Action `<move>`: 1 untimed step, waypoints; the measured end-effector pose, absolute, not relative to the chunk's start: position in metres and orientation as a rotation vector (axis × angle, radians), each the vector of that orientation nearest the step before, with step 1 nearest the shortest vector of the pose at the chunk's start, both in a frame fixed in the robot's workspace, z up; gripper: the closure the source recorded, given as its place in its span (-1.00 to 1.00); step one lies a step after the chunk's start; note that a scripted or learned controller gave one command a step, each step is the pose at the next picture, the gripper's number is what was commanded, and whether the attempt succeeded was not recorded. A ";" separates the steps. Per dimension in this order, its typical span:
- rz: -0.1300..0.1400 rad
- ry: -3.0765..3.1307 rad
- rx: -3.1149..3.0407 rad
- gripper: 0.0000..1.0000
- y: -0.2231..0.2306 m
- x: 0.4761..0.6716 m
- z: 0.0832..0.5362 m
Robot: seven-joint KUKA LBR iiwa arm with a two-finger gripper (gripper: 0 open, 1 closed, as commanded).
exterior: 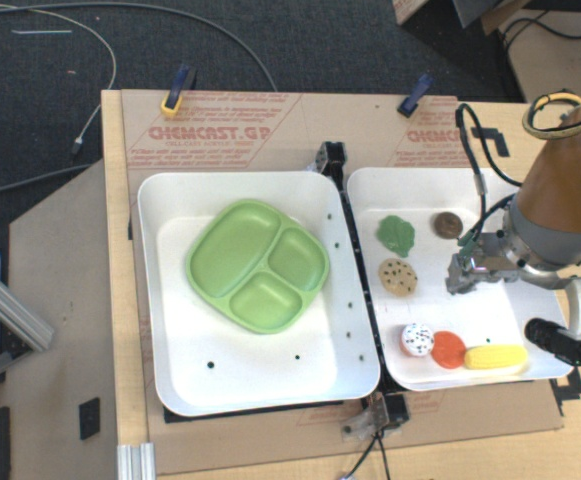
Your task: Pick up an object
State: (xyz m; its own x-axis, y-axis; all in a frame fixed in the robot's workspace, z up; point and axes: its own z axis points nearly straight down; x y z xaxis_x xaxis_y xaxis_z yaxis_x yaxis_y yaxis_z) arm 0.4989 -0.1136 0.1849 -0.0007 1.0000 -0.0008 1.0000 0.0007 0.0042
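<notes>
1. Camera view, far left of the frame: dark carpet with thin cables (pixel 90 48) crossing the upper left, and a grey metal bar (pixel 5 303) lying at a slant at the left edge.
2. Left of middle is the left bin (pixel 160 268), shallow and white. A green divided plate (pixel 258 265) with three compartments lies turned in its middle, apart from all four walls.
3. Both bins sit on a cardboard sheet (pixel 220 128) with red print. Two blue and yellow clamps (pixel 177 88) hold its upper edge, one at upper left and one right of middle.
4. Right of middle is the right bin (pixel 370 193), just beside the left one. In its upper part lie a green leafy piece (pixel 397 234) and a brown round piece (pixel 447 224), near each other. Below the green piece lies a spotted cookie (pixel 398 277).
5. Along the lower wall of the right bin lie a white dotted die (pixel 417 341), a red round object (pixel 448 349) touching it, and a yellow banana-like object (pixel 496 357) touching the red one.
6. The gripper (pixel 467 271) is low in the right bin, right of the cookie and below the brown piece. Nothing shows between its fingers; whether they are spread or closed I cannot tell.
7. At far right, the arm (pixel 565 188) covers the right side of this bin.
</notes>
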 end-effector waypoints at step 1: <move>0.006 2.219 2.215 1.00 -0.111 0.499 0.248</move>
